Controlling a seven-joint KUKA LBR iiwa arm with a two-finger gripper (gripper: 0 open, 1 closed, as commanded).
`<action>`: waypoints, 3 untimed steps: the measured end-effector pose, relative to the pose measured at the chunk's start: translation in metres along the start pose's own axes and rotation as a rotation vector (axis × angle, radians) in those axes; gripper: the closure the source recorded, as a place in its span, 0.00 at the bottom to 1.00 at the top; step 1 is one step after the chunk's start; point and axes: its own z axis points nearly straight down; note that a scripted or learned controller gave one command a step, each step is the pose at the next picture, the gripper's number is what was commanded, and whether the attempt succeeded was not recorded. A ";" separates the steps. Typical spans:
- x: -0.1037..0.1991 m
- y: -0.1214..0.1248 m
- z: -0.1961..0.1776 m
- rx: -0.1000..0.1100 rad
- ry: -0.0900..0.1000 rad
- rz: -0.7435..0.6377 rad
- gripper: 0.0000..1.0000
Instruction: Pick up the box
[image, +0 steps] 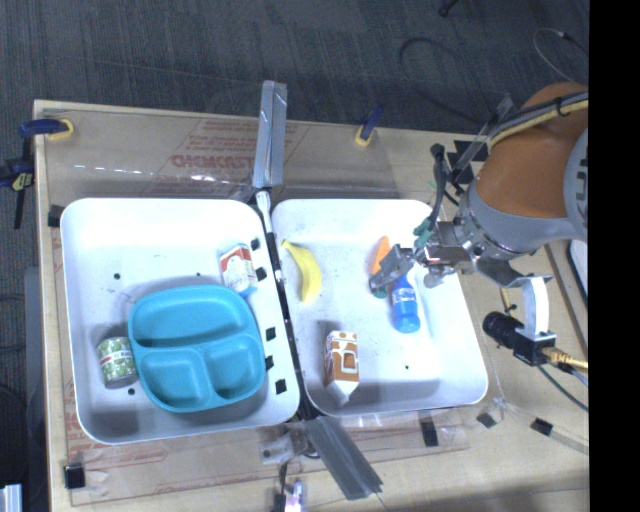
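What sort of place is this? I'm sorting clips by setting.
Probably a robotics lab bench: two white bins of test items such as a banana and a box, a robot arm, and loose cables.

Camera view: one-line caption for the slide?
Gripper over the right bin near a blue bottle and carrot; the box stands apart near the front.

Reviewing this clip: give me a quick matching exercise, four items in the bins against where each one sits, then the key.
Items:
1. banana
2. blue tray
3. green can
4. blue bottle

Places:
A. left bin, far left, beside the tray
B. right bin, just below the gripper
C. right bin, by the divider
D. left bin, middle

Pairs: 1-C, 2-D, 3-A, 4-B
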 end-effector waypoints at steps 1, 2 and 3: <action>0.000 0.001 -0.010 0.002 0.000 -0.005 1.00; -0.044 -0.032 -0.054 -0.004 -0.002 0.297 1.00; -0.049 -0.028 -0.106 -0.002 0.000 0.584 1.00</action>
